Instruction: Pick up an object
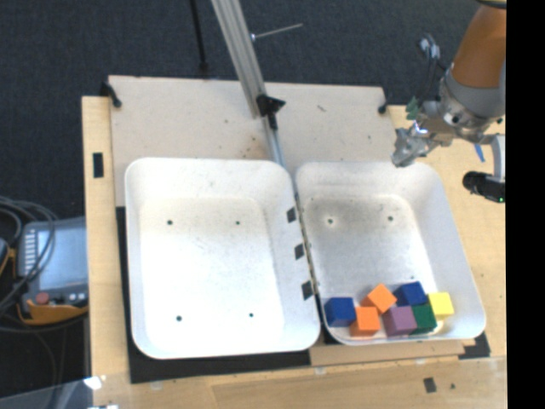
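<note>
Gripper (407,153) hangs over our right bin's (456,220) far rim; its opening we cannot tell. Cubes (392,309) cluster at the near right corner, touching. We judge them light, stiff; pinch the yellow cube's (441,304) flat sides.

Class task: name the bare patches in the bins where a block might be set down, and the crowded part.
Free: the left bin's floor; the right bin's far and middle floor. Crowded: its near edge, where the blocks cluster.

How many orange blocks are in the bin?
2. One orange block sits atop the pile in the right bin; the other orange block lies lower left, beside the purple one. More may be hidden.
</note>
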You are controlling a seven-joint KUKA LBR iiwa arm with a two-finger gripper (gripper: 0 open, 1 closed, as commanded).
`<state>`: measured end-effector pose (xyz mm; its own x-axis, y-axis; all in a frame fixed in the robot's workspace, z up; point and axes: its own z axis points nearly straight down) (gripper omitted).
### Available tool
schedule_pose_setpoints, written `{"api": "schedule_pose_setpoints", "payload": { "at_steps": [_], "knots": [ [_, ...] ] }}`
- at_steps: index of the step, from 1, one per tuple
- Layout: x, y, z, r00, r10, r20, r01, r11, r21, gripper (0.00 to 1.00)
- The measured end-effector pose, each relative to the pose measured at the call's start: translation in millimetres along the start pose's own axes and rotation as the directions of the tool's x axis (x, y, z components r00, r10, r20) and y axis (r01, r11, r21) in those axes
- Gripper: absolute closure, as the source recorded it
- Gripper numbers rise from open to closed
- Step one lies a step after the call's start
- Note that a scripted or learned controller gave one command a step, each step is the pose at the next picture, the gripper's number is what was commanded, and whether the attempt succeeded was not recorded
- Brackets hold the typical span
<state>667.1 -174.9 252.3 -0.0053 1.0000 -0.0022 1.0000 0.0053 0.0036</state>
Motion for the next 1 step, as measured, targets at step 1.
{"api": "schedule_pose_setpoints", "payload": {
  "at_steps": [1],
  "knots": [
    [59.2,-4.2,-6.6,1.000,-0.001,-0.003,0.001,1.000,0.003,1.00]
  ]
}}
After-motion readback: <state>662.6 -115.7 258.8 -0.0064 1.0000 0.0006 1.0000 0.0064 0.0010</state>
